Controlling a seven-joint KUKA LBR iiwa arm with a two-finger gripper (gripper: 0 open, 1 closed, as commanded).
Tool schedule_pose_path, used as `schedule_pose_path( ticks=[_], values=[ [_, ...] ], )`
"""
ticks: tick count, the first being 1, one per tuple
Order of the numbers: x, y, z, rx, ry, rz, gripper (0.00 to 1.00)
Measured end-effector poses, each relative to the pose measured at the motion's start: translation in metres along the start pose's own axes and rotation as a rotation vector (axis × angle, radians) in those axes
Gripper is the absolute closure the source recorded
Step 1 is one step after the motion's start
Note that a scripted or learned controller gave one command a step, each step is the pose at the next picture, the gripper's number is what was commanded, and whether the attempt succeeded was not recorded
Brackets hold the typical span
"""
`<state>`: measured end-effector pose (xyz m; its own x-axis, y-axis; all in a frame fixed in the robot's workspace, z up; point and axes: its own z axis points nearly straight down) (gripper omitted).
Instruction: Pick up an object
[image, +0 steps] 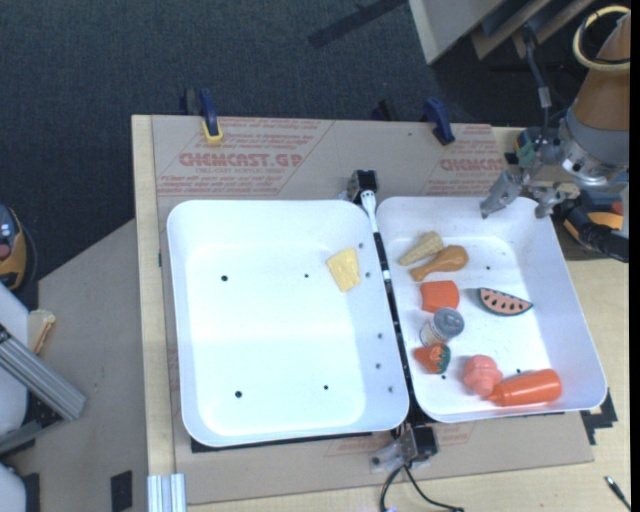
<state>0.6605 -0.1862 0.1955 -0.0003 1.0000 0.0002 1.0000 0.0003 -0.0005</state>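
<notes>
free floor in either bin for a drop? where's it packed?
Left bin: bare except the yellow cheese wedge by the divider. Right bin: items crowd its left half and near edge, watermelon slice to orange bottle; free strip along the far-right wall, below the claw.

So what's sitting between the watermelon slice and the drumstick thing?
Camera view: just bare white bin floor between the watermelon slice and the drumstick.

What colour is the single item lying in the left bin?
Pale yellow: the cheese-like wedge shows best in the camera view.
</notes>
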Motion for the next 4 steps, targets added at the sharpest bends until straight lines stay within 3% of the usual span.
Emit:
schedule_pose_path(
  ticks=[1,2,3,4],
  values=[
    [0.002,-0.009,0.118,0.010,0.003,0.000,0.00],
    [-0.026,0.007,0.109,0.004,0.007,0.001,0.00],
    [-0.020,0.008,0.054,-0.008,-0.003,-0.001,0.00],
    [0.026,-0.053,0.115,0.010,0.005,0.000,0.00]
  ],
)
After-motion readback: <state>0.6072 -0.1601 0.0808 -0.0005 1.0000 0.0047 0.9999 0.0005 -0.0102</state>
